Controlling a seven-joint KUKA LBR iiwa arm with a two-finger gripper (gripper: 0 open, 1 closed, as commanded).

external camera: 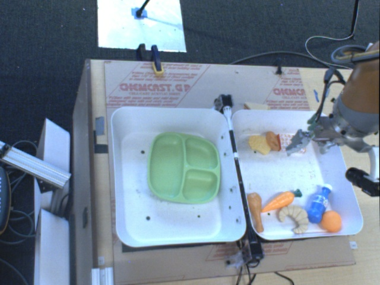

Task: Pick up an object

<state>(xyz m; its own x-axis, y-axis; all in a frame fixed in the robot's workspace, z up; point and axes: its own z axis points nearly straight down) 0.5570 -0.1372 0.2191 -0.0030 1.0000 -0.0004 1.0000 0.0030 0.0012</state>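
Observation:
My gripper [298,142] hangs over the upper part of the right bin [347,177], reaching in from the right. Just to its left lie a yellow wedge [259,145] and a small red-brown piece [273,140]. A pale pinkish thing shows partly under the gripper tip; what it is I cannot tell. Along the bin's front lie a carrot [279,201], a tan sausage [255,211], a croissant [295,217], a blue bottle [319,203] and an orange [332,221].
The left bin [127,177] holds a green divided plate [184,168]. A black divider bar [236,159] runs between the bins. Cables hang at the upper right by the arm [359,94].

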